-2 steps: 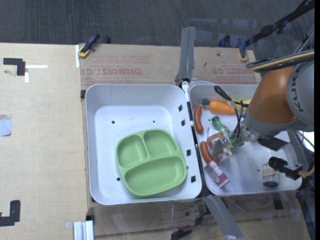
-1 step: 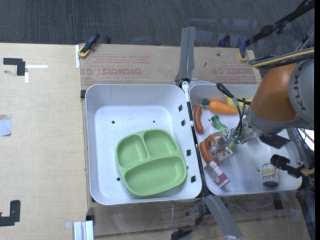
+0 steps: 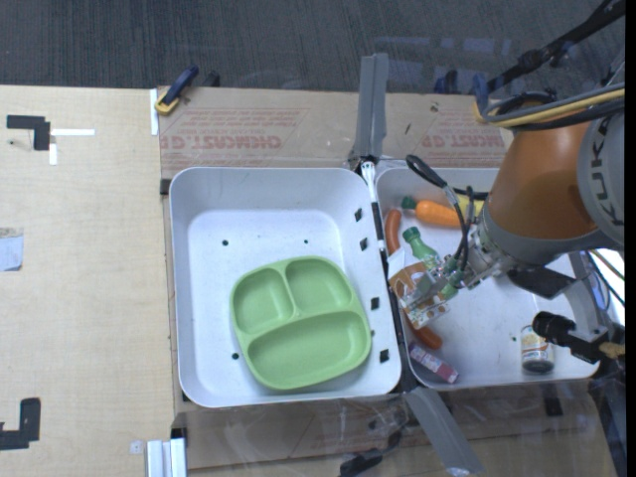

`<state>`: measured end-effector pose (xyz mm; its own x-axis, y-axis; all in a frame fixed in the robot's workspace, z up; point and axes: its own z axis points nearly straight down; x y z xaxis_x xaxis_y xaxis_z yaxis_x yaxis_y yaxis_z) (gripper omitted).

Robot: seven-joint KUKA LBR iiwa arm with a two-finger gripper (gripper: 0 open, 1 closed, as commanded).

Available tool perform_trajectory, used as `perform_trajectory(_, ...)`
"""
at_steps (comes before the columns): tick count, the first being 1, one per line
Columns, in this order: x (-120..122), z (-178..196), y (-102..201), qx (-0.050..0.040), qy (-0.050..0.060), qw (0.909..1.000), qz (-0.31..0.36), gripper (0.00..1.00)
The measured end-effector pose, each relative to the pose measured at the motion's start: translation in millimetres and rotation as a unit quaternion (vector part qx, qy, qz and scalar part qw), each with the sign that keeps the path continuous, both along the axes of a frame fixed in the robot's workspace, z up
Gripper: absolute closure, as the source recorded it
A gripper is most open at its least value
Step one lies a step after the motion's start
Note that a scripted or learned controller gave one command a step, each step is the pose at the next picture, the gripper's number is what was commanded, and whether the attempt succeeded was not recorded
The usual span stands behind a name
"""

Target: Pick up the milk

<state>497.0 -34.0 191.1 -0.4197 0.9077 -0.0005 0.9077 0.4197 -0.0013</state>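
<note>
Start at the bottom of the frame, where the right bin [image 3: 477, 371] has its near wall. A small jar [image 3: 538, 351] stands at its lower right, and a pink-ended packet [image 3: 434, 365] lies against the near left corner.

Just above that, at the left side of the right bin, you will find the gripper [image 3: 444, 280] low over a clutter of items. What looks like the milk [image 3: 418, 298], a small carton with brown and white print, lies on its side directly under and just left of the gripper, touching the bin's left wall area. Its long axis seems to run diagonally, from lower right to upper left of the frame. You cannot tell from this angle whether the fingers are spread or pressed together, nor whether anything sits between them; the wrist hides them. A green bottle [image 3: 421, 245] lies right beside the carton on its upper side, so a close could catch either one.

Farther up the same bin, a red sausage-like piece [image 3: 393, 229] lies along the left wall and a carrot [image 3: 438, 213] lies across the far end.

In the left bin [image 3: 199, 266], a green divided plate [image 3: 297, 321] sits toward the lower right, well apart from the milk.

Around both bins you have pale wooden tabletop [image 3: 79, 266], with a brown cardboard sheet [image 3: 258, 132] behind and dark carpet beyond.
</note>
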Motion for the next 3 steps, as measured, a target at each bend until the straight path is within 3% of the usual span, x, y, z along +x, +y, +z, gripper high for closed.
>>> perform_trajectory(1,-19,84,54,-0.0006,0.0,0.9971,-0.076,1.0)
perform_trajectory(2,11,89,117,-0.001,0.001,0.9984,-0.056,1.0)
perform_trajectory(3,-8,201,151,-0.0012,0.0,0.9952,-0.097,1.0)
